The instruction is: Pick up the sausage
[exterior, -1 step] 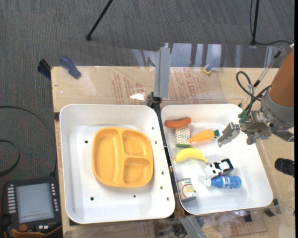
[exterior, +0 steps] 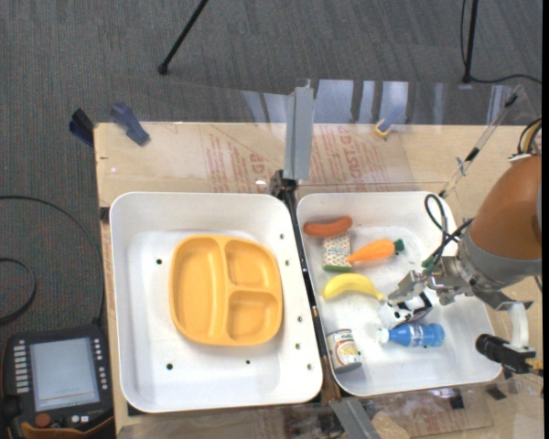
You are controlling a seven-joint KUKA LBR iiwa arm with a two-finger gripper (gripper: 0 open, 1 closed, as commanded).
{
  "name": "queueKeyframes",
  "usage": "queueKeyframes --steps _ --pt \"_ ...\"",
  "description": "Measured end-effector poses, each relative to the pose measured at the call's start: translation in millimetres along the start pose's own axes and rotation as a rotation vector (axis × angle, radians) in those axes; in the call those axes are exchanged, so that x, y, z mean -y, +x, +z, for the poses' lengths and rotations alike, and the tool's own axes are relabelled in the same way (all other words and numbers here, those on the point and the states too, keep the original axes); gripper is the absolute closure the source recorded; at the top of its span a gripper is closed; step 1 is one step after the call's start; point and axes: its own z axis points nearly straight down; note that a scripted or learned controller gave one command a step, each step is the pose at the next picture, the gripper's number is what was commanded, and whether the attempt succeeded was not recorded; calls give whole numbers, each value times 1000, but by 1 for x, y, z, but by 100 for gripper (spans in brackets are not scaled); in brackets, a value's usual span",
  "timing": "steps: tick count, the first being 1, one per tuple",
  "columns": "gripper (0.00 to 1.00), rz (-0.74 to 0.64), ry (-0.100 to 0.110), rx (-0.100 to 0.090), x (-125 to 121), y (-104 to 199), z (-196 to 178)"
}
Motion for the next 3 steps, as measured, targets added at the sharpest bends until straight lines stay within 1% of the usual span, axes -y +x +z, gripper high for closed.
queueKeyframes --steps 1,2,3 --pt "0 10 -28 0 31 -16 13" --pt "0 246 -18 -6 23 -10 14" --pt "0 206 12 0 14 -15 29"
